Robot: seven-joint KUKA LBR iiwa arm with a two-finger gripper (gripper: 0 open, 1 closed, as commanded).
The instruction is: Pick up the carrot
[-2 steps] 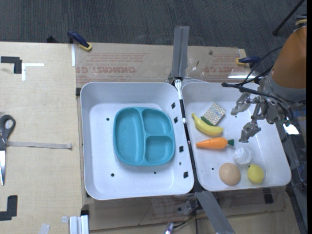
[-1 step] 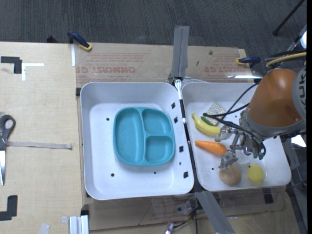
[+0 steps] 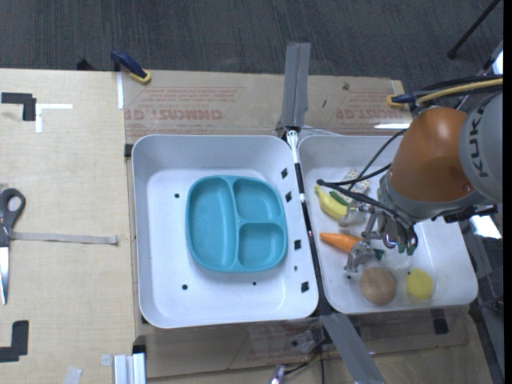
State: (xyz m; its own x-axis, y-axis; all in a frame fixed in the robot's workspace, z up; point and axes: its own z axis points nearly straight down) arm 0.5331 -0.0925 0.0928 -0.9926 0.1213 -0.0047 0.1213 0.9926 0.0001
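Dark grey carpet floor runs across the top, 10 to 2 o'clock. The rest is a pale wood worktop with a sheet of printed brown cardboard laid over it around 12. Scissors lie at the 9 o'clock edge, black tape marks nearby. Light is even.

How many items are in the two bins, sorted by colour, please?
Yellow: 2, a banana and a lemon
Orange: 1, a carrot
Brown: 1, a potato
Blue: 1, a plate in the left bin
Total: 5
One pale item under the arm is too hidden to count.
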